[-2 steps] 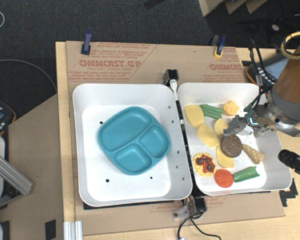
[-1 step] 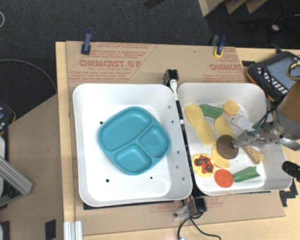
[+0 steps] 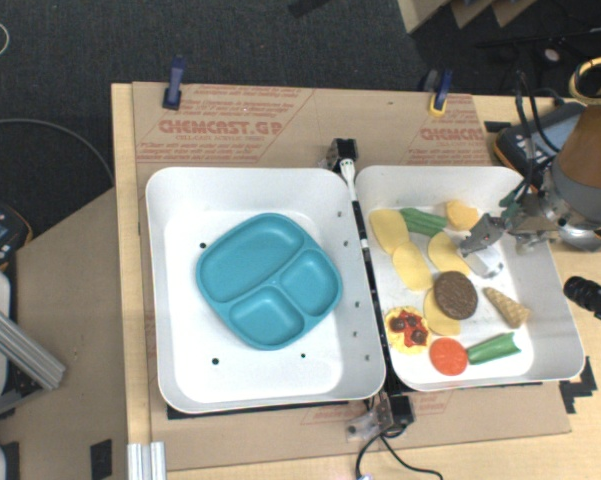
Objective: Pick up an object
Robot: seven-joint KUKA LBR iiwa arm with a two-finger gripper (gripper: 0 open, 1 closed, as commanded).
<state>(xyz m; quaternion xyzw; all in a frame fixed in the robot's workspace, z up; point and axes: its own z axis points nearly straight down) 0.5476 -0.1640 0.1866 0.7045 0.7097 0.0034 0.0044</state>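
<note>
- A jumble of toy food is lying in the right bin, with no piece lifted clear of it.
- A brown round cookie is sitting near the middle of that bin, overlapping a pale yellow slice beneath it.
- Three more pale yellow chip-like pieces are lying to its far left: one by the bin's left wall, one nearer, and one just under the gripper.
- A green bean pod and a small yellow lump are resting at the far side.
- A red tomato and a green pepper are lying at the near edge, with a pizza-like piece to their left and a tan cone to their right.
- The gripper is reaching in from the right and hanging low over the far middle of the food; its fingers are looking slightly parted with nothing visibly between them.
- The grey arm is extending off the right side.
- The left bin is holding a blue divided plate, lying flat and tilted on the diagonal.
- Both bins are sitting on a brown board, with a blue clamp at its far edge.
</note>
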